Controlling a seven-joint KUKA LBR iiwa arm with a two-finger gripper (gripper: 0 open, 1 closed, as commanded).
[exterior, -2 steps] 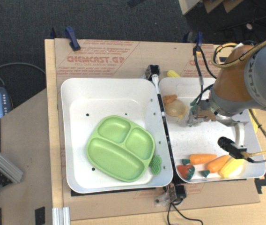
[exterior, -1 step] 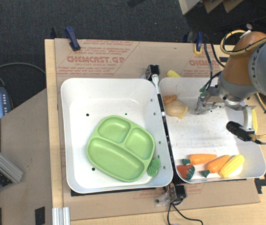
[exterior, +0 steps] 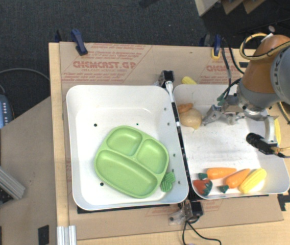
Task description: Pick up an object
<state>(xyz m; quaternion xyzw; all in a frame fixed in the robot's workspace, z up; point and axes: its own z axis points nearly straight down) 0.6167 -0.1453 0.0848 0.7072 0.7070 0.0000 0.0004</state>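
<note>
Hand (exterior: 210, 115) low in right bin (exterior: 283, 180), finger spread cannot be told — tips just beside pale round object (exterior: 190, 119). Green tray (exterior: 131, 161) in left bin (exterior: 78, 137).

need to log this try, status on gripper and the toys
Gripper low in right bin, nothing between fingers. Beige onion just beside it. Carrots and corn lie apart, untouched.

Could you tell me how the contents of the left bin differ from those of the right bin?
The left bin holds one large green divided plate with a small green piece at its edge; the right bin holds several small toy foods: carrots, corn and a beige piece. The gripper hangs over the right bin, not the left. Both bins are shallow and white.
</note>
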